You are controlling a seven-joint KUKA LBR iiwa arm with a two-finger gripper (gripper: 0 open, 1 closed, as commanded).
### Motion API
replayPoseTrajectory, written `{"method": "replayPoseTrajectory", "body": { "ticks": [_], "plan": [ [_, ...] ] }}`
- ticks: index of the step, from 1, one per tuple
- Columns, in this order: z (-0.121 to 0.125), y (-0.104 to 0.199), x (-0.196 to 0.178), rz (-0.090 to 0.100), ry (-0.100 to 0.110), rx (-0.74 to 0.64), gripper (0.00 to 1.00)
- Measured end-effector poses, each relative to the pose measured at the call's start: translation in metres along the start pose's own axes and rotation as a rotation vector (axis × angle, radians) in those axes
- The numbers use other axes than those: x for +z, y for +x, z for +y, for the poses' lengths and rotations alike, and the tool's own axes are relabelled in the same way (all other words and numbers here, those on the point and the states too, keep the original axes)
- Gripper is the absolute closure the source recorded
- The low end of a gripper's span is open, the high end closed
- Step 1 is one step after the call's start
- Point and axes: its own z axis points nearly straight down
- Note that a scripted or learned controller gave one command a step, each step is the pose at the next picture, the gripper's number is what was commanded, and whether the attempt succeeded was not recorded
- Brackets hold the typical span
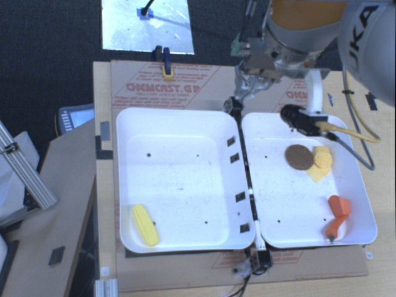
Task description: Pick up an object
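Note:
A yellow corn cob [145,224] lies in the front left corner of the left bin [179,119]. In the right bin [356,184] a round brown cookie [299,157] sits beside a tan round cracker [322,158], with a yellow cheese wedge [317,174] just in front of them. An orange carrot [337,215] rests near that bin's front right corner. My gripper [236,104] hangs over the back end of the divider between the two bins, well apart from every object, with nothing seen in it.
A black fitting [300,119] with a yellow cable [349,132] hangs over the right bin's back edge. A yellow-and-black clamp [166,64] stands on the cardboard behind the left bin. A shiny metal plate [147,17] lies further back.

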Motion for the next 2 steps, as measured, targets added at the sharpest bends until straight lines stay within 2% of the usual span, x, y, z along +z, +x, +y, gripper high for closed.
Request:
{"method": "replayPoseTrajectory", "body": {
  "ticks": [2],
  "plan": [
    [0.001, -0.004, -0.020, -0.003, -0.003, -0.007, 1.00]
  ]
}}
